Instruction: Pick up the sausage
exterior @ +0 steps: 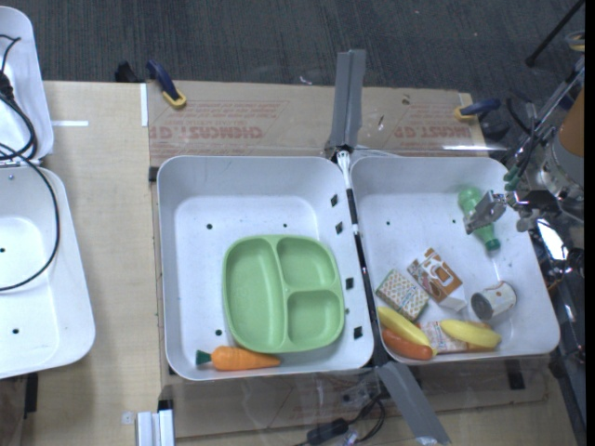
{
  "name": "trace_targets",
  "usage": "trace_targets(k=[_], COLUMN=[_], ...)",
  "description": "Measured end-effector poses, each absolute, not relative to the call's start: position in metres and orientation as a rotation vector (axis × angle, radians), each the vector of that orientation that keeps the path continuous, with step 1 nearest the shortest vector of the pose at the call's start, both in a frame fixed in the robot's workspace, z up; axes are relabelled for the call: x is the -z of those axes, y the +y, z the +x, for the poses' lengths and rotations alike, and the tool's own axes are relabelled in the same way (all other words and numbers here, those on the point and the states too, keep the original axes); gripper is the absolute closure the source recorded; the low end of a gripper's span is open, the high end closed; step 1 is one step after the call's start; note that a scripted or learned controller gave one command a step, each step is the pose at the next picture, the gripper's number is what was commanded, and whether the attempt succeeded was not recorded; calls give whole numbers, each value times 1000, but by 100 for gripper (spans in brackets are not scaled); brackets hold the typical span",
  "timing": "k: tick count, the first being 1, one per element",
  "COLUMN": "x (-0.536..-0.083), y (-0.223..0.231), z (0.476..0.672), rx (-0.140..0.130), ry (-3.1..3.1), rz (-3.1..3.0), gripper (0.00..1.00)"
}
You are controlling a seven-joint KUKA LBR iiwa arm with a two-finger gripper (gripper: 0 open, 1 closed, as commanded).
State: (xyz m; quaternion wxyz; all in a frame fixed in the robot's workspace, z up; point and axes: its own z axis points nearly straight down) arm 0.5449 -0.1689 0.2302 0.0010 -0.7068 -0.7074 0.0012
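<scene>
The sausage [407,345] is a short orange-red piece lying at the front edge of the right bin [409,189]. A yellow banana [402,324] rests right against its far side. My gripper [505,214] hangs over the right bin's far right part, well away from the sausage. It is open with nothing between its fingers. One grey finger [483,213] sits just beside a green bottle [478,210].
Near the sausage lie a patterned box [403,292], a brown-and-white carton [435,275], a small can [493,300] and a second banana [469,333]. The left bin [186,249] holds a green divided plate [284,293] and a carrot [244,359].
</scene>
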Motion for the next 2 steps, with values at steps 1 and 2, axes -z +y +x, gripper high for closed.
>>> trace_targets(k=[1,2], x=[-185,-113], y=[-173,-179], z=[487,516], rx=[-3,14], ry=[-2214,-2163], rz=[-2226,-2293], gripper=[0,0])
